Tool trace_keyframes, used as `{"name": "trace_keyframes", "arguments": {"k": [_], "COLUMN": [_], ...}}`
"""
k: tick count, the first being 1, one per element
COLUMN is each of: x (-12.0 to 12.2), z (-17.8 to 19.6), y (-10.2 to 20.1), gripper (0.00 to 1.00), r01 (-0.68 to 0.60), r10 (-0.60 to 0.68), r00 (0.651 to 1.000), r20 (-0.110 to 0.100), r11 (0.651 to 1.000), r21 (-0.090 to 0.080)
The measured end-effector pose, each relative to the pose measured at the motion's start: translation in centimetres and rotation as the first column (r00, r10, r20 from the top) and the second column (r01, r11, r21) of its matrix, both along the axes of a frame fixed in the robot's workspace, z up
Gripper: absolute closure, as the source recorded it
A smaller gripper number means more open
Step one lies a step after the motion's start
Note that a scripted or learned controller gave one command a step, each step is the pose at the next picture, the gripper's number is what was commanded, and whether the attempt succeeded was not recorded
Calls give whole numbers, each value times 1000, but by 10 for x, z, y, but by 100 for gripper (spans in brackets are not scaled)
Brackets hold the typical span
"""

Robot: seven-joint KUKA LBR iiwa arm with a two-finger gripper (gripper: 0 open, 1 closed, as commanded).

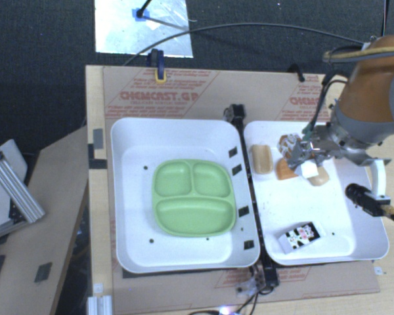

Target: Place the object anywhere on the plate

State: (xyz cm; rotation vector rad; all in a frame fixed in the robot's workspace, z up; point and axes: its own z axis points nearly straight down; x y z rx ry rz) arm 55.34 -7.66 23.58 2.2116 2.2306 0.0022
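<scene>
A green plate (194,197) with three compartments lies in the left bin (128,176). My gripper (297,149) hangs low over the back of the right bin (364,241), in a cluster of small food-like items. A tan bread-like block (261,158) lies just left of it. An orange piece (285,170) sits right below it. A white and tan piece (314,174) rests at its lower right. Whether anything is held is hidden by the gripper body.
A small black-and-white patterned box (300,236) lies near the front of the right bin. A black divider rail with clips (245,195) runs between the two bins. The grey and orange arm (371,104) reaches in from the right above the right bin.
</scene>
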Motion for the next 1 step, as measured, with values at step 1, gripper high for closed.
{"name": "trace_keyframes", "arguments": {"k": [1], "x": [3], "z": [5], "y": [56], "gripper": [100], "r01": [-2], "r10": [2], "r00": [1000], "r20": [1], "r11": [1000], "r21": [1]}}
